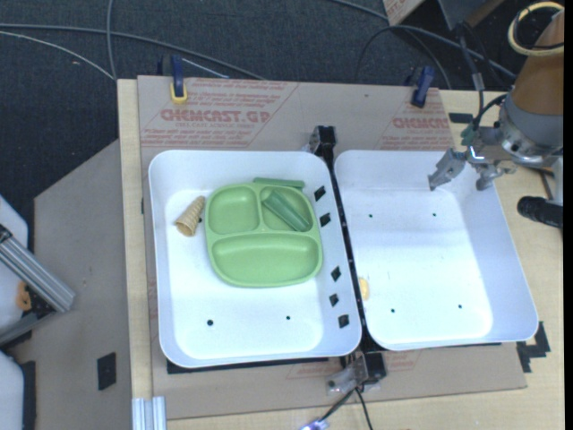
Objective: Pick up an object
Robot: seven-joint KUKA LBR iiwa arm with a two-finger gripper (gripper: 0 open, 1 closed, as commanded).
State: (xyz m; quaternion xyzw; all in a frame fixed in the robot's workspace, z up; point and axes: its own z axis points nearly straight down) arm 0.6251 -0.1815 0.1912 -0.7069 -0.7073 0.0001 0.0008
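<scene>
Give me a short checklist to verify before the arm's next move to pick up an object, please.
1. Objects lie in view: green divided plate, ice cream cone, green piece, all in the left bin: ok.
2. Gripper holds nothing: ok.
3. Gripper over a target: not ok, it hangs over the right bin.
4. Cone lies apart from the plate: cannot tell.
5. Small yellow item graspable: cannot tell.
</scene>
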